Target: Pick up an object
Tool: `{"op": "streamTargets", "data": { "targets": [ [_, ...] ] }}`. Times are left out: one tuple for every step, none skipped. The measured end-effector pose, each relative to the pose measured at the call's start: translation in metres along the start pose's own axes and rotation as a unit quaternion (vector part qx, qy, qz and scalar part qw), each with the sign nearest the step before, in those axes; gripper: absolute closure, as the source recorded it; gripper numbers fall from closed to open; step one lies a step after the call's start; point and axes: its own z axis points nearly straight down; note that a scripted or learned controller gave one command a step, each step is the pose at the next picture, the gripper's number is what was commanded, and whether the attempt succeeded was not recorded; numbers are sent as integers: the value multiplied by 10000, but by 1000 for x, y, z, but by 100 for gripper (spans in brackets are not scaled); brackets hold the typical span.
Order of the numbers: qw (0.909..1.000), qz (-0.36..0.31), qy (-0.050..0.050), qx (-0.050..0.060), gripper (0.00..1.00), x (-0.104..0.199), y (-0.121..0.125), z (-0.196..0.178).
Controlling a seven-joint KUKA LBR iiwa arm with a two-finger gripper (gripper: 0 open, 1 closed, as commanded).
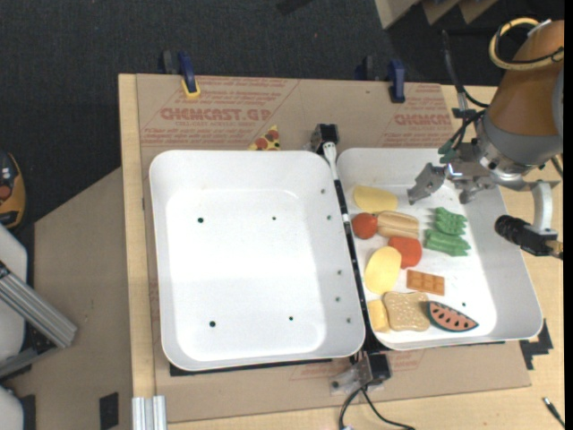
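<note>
You've got the two-finger gripper (445,183) hanging over the upper part of the right-hand shallow white bin (515,298), fingers spread apart with nothing between them. All the toy food sits in that bin: green leafy plastic piece (448,231) just below the gripper, yellow banana-ish piece (374,198) to its left, hot dog (397,223), red tomato (363,226), watermelon slice (451,316) near the front edge.

Two bins lie side by side on the surface (134,240); toy foods (403,267) lie in the right bin (510,285), left bin (179,240) beside it
</note>
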Motion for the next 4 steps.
{"op": "streamTargets", "data": {
  "targets": [
    [10000, -3, -16, -54, 0, -7, -38, 84],
    [10000, 2, 0, -80, 100, -5, -37, 74],
    [9997, 18, -75, -221, 100, 30, -108, 90],
    [10000, -36, 1, -54, 100, 91, -100, -5]
  ]
}}
